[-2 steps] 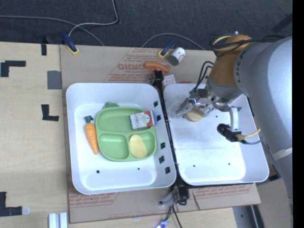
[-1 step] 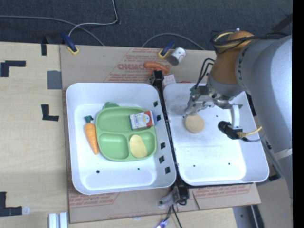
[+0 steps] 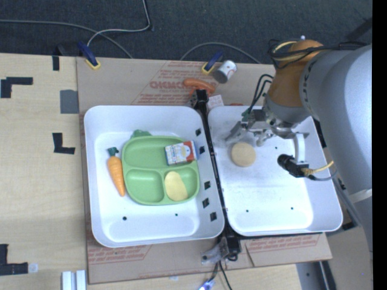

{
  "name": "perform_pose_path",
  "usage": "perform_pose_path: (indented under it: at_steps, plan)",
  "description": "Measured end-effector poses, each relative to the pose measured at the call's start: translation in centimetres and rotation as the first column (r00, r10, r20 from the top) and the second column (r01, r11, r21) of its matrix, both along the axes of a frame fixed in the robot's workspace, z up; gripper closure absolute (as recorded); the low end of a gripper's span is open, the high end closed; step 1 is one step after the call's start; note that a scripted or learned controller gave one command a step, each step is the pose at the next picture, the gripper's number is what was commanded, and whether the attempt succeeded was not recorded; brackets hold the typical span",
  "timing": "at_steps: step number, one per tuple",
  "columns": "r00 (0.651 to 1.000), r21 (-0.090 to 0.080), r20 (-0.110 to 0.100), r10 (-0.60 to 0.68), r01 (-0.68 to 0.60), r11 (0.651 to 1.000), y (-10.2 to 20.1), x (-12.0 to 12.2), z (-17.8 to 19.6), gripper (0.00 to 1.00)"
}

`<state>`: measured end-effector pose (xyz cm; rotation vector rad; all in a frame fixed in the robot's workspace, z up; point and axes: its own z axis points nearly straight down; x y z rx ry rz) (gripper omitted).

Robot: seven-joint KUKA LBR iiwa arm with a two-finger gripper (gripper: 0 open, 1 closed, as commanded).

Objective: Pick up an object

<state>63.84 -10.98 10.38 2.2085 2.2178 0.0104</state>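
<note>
Lying just below pincer [image 3: 249, 133]: tan ball [image 3: 243, 155].

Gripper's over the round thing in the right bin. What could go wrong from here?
1. The tan ball sits just below the gripper, not between its fingers; closing slightly off-centre could squeeze it out and send it rolling.
2. It lies near the wall between the bins, so a nudge could pin it there.
3. The black cable by the wrist might snag.
</note>
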Motion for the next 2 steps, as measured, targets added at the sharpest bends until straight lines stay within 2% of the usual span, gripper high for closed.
perform_pose_path:
  at_steps: [1,2]
  plan:
    - [1.0,0.001,-0.011,-0.004,0.004,1.0,1.34,-2.68,-1.77,0.0]
    - [1.0,0.002,-0.012,-0.003,0.003,1.0,1.39,-2.69,-0.84,1.0]
